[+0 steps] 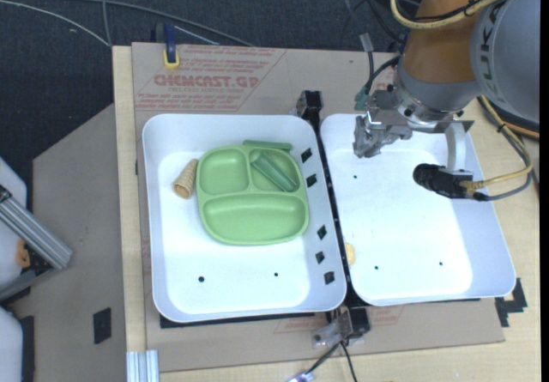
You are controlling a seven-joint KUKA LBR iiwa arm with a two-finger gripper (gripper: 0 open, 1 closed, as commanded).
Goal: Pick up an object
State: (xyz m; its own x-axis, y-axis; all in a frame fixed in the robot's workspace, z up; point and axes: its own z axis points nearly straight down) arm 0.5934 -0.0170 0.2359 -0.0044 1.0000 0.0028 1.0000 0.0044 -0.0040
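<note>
Camera view | end effector (371, 136) over right bin (429, 277) | finger state unclear

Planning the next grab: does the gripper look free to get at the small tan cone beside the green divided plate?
Probably yes. The tan cone lies uncovered on the left bin's floor, just left of the green divided plate; the gripper hangs over the right bin.

My bench (223, 71), a brown board mid-frame, carries two white bins side by side: left bin (163, 200), right bin (429, 260).
</note>
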